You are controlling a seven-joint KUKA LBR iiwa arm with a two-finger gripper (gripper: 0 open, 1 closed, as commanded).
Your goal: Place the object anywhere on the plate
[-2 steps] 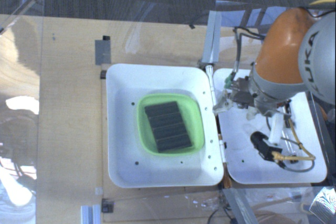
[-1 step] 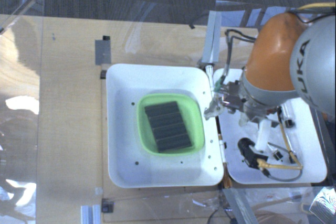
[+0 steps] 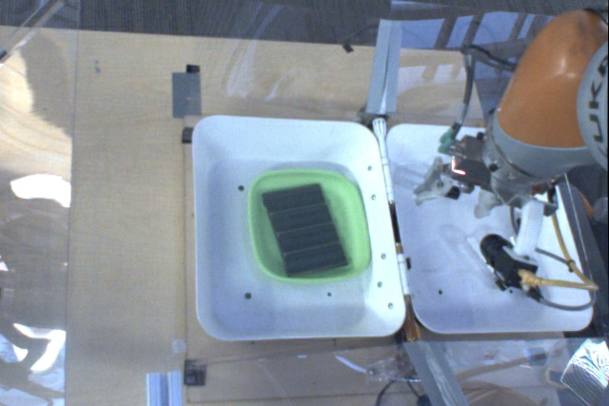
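A dark grey ribbed rectangular block [image 3: 303, 229] lies flat on the green plate [image 3: 358, 222], tilted a little against the plate's sides. The plate rests in the middle of the left white bin [image 3: 214, 233]. My gripper [image 3: 447, 183] hangs over the right bin [image 3: 442, 290], near its upper left part, well to the right of the block and apart from it. The grey and orange arm [image 3: 552, 100] above the gripper hides much of it, and I see nothing held in it.
A raised divider [image 3: 390, 223] separates the two bins. A black fitting with cables [image 3: 504, 263] hangs from the arm over the right bin's lower right. Wooden bench top stretches to the left, and a metal bracket [image 3: 383, 67] stands behind the bins.
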